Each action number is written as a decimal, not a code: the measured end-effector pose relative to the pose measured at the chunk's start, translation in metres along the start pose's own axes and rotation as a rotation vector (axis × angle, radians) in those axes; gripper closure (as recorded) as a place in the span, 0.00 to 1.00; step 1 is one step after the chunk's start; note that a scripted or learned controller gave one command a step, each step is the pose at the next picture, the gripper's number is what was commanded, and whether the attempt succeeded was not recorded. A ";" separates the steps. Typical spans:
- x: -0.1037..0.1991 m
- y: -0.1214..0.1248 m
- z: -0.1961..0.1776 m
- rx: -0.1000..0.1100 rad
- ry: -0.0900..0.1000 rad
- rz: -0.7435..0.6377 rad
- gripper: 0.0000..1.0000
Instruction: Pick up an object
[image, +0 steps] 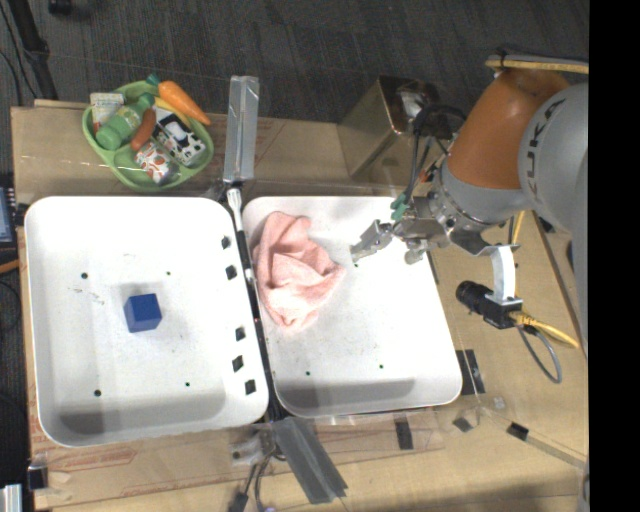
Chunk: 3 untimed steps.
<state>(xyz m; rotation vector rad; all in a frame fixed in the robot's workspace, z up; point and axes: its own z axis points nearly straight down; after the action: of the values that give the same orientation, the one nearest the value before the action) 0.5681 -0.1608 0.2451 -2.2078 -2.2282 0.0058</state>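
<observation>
Claw (368, 243) nr pink cloth (291, 268), nothing held

Pink cloth (292, 268) crowds the right bin's (400, 340) left side, remainder open

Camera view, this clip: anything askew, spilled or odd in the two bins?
Nothing spilled or damaged. The pink cloth lies crumpled against the left wall of the right bin, bunched rather than flat. The blue cube sits squarely in the left bin. The pincer hangs over the right bin, just right of the cloth.
</observation>
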 end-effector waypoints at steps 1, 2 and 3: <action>0.010 0.032 0.094 0.002 0.000 0.071 0.00; 0.042 0.049 0.151 -0.006 -0.001 -0.106 0.00; 0.043 0.049 0.141 -0.004 0.000 -0.111 1.00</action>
<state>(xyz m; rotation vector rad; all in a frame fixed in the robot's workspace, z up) 0.6161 -0.1174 0.1038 -2.0827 -2.3490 0.0006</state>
